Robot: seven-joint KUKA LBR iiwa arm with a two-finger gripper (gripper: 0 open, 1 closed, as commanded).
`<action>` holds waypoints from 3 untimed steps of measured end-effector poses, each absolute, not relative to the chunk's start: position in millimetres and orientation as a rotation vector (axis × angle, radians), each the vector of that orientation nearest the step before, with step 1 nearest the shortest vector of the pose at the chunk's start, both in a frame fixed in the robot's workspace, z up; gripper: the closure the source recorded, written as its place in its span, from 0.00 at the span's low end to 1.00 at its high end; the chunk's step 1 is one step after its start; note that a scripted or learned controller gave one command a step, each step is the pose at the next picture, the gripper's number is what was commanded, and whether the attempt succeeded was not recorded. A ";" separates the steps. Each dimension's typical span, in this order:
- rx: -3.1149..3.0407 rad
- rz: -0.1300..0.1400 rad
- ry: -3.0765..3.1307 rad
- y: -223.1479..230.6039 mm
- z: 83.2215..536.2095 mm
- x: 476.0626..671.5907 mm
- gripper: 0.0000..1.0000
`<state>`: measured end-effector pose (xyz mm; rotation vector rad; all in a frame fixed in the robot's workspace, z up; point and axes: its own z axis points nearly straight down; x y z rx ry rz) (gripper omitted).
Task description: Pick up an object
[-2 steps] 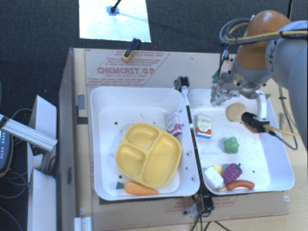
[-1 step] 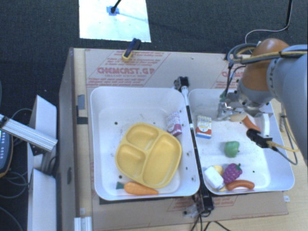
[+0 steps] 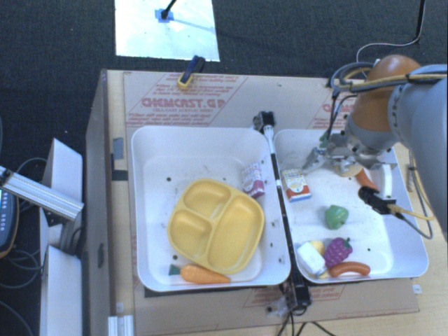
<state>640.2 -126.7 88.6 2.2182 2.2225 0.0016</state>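
My gripper (image 3: 329, 158) hangs low over the back of the right bin (image 3: 413, 254), under the grey arm and its orange band (image 3: 381, 96). Just in front of it and to the left lies a small white and orange carton (image 3: 297, 185). An orange piece (image 3: 365, 179) lies right beside the gripper on its right. Further forward in the same bin sit a green pepper (image 3: 336, 216), purple grapes (image 3: 338, 250), a red sausage (image 3: 348, 269) and a white block (image 3: 311, 259). I see nothing held by the gripper.
The left bin (image 3: 150, 187) holds a yellow divided plate (image 3: 215, 225), a carrot (image 3: 203, 275) at the front and a pink packet (image 3: 253, 179) by the dividing wall. A black connector on a yellow cable (image 3: 378, 201) hangs over the right bin's right side.
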 end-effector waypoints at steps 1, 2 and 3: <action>2.220 -0.001 2.221 -148.4 84.0 539.6 0.00; 2.218 0.003 2.221 -147.9 94.7 540.8 1.00; 2.215 0.005 2.224 -80.8 185.4 603.2 1.00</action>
